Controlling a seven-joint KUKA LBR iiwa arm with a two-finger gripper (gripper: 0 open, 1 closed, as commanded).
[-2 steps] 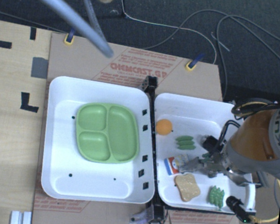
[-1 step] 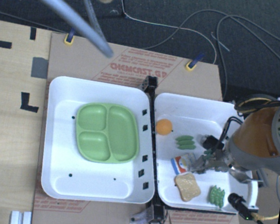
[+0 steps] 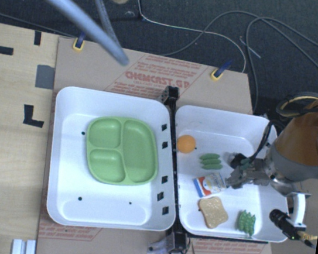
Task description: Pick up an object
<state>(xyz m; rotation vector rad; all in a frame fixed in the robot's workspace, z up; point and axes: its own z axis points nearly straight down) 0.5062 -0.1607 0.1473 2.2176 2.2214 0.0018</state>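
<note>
Gripper: gripper (image 3: 238,175) low inside the right bin (image 3: 231,121), toward its 3 o'clock side; the grey arm (image 3: 301,147) with its orange band comes in from 3 o'clock; I cannot tell its state, the tip being a dark blur.

Nearest thing: small packet (image 3: 208,184), white with red and blue print and a clear crinkled end; just beside the gripper at its 8 o'clock, perhaps touching, too blurred to say; long axis roughly 2 to 8 o'clock.

Key relation: judged the likeliest target, since the packet lies closest and straight beyond the tip; a short shift toward 8 o'clock would centre over it.

Other candidates: green pea pod (image 3: 210,159) at the gripper's 10 o'clock, near, long axis about 3 to 9; orange ball (image 3: 186,144) farther at 10 o'clock, by the dividing wall; toast slice (image 3: 213,212) at 7 o'clock, near the bin's 6 o'clock wall; green leafy piece (image 3: 246,222) at 5 o'clock.

Left bin: left bin (image 3: 62,138) bears a green divided plate (image 3: 122,150); well apart from the gripper.

Obstruction: nothing stands between the tip and the packet; the pea pod is close enough to be nudged; the flat packet may slip, in my judgement.

Hold: nothing seen between the fingers.
</note>
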